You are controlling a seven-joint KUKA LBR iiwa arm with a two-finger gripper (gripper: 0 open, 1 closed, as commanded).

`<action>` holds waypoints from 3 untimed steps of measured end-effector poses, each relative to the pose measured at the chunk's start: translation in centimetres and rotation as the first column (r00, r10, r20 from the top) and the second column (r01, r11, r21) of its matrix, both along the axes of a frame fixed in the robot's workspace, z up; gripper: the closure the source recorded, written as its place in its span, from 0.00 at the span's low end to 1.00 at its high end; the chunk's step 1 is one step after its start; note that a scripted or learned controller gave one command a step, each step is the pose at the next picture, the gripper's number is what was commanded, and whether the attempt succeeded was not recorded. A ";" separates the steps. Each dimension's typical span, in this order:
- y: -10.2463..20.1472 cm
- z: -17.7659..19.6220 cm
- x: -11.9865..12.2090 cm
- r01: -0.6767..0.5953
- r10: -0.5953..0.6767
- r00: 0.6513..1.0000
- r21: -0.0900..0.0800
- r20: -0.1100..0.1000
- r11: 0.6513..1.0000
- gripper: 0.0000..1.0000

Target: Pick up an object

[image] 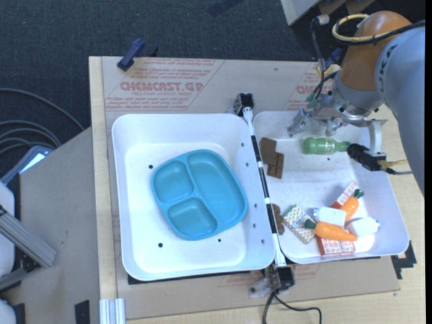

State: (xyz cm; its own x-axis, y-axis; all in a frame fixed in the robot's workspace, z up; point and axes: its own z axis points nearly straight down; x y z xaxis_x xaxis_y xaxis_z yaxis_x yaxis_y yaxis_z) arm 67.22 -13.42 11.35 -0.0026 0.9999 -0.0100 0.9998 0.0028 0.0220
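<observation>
My gripper (335, 132) hangs over the back of the right bin (395, 211), its two fingers spread open. A green bottle (322, 145) lies on its side on the bin floor just under and between them, with nothing visibly gripped. The grey arm with its orange band (372, 42) comes in from the upper right. Near the bin's left wall lies a brown block (272, 158). At the front right are an orange carrot (332, 232), a second small carrot (349, 205), white blocks (331, 216) and a patterned block (295, 220).
The left bin (125, 181) holds a blue divided plate (198, 193). A black hinge rail (259, 174) runs between the bins. A red-and-white packet (335, 247) lies at the right bin's front edge. Cables trail at the arm's wrist (368, 155).
</observation>
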 end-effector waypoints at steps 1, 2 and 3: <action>-0.9 -2.9 -1.5 0.003 -0.003 1.000 0.010 -0.025 1.000 0.00; -0.5 -2.9 -3.2 0.004 -0.003 1.000 0.011 -0.025 1.000 0.00; 0.3 -2.9 -7.0 0.004 -0.004 1.000 0.011 -0.025 1.000 0.00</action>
